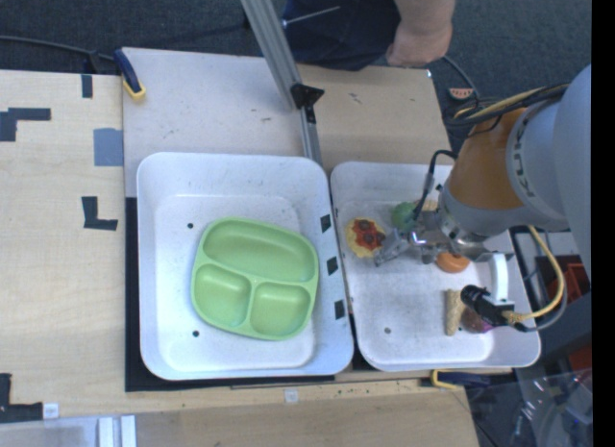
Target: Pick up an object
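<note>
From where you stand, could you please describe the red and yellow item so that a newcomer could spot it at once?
Look at the right-hand white bin, the one the grey arm reaches into. Near that bin's upper left corner, close to the divide between the bins, lies the red and yellow item. Its neighbours are a green piece and an orange ball; it alone is two-coloured.

Smooth matt green plastic tray (pixel 256 278)

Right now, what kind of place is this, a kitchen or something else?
Probably a robot lab or test bench, not a kitchen. A robot arm reaches over two white bins, the food looks like toys, and tape marks dot the wooden table.
</note>
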Robot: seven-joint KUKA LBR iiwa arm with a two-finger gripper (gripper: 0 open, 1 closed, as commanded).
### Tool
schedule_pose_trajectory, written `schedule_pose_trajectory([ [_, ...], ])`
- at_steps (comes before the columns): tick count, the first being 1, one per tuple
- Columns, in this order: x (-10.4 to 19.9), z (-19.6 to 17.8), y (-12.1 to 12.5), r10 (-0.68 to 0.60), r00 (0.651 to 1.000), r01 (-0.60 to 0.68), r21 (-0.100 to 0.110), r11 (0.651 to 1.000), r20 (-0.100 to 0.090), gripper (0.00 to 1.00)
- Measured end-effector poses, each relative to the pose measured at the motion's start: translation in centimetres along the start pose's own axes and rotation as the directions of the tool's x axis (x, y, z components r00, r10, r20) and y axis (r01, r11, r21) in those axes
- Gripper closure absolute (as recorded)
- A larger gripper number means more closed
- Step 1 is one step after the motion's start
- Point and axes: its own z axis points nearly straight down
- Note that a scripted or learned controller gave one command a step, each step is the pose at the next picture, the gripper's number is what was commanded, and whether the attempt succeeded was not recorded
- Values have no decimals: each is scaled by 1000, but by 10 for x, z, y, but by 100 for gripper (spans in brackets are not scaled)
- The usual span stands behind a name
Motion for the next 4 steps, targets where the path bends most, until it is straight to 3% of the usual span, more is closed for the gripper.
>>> schedule_pose_trajectory([
  [1,1,-14,2,-2,1000,2,-5,1000,0,100],
  [4,9,-178,-4,-1,1000,1,-14,1000,2,100],
])
